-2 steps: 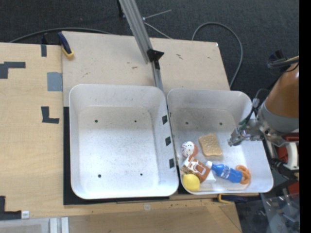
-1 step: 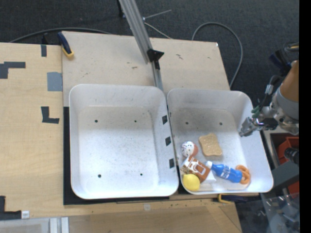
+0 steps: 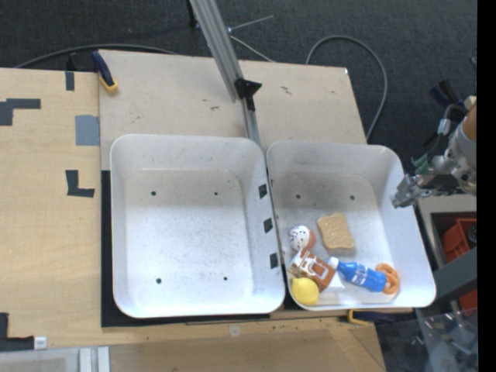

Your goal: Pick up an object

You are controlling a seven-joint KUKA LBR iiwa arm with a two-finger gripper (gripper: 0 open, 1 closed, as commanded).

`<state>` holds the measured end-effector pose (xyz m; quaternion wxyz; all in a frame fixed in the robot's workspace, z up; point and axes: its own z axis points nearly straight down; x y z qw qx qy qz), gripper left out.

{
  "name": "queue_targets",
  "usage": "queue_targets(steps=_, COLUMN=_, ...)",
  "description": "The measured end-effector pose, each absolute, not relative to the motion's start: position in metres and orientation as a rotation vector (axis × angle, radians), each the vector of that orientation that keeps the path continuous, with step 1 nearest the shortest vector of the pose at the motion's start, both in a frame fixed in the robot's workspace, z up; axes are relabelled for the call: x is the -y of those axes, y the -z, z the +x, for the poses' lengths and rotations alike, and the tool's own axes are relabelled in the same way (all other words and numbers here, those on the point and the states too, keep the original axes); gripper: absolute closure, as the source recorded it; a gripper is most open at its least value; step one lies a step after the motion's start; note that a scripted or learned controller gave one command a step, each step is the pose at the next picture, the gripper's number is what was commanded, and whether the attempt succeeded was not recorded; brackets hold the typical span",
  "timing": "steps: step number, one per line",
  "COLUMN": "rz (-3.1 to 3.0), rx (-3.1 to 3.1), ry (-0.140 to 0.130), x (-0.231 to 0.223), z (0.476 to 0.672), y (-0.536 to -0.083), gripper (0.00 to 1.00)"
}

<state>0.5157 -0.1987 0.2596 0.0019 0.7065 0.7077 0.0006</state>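
Note:
The right bin (image 3: 333, 149) holds a cluster of objects in its near part. A tan sponge-like block (image 3: 335, 232) lies beside a small white ball with red marks (image 3: 299, 236). In front of them are an orange and white toy (image 3: 312, 267), a yellow lemon (image 3: 305, 291), a blue bottle (image 3: 358, 275) and an orange ring (image 3: 390, 278). My gripper (image 3: 404, 194) hangs over the right rim of this bin, up and to the right of the block, apart from all the objects and with nothing seen in it.
The left bin (image 3: 186, 147) sits beside the right one, sharing a middle wall. A grey metal rail (image 3: 221, 49) slants down from the top to the bins' junction. A cable (image 3: 364, 49) loops behind the right bin. A red crate (image 3: 459, 239) stands off the bench's right.

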Motion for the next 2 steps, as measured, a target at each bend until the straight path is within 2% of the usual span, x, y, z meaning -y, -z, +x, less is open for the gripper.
queue_targets(steps=1, rz=2.217, rx=-2.228, ry=0.001, x=0.152, z=0.523, y=-0.247, gripper=1.0)
queue_targets(steps=2, rz=2.216, rx=-2.231, ry=0.001, x=0.098, z=0.538, y=-0.24, gripper=1.0)
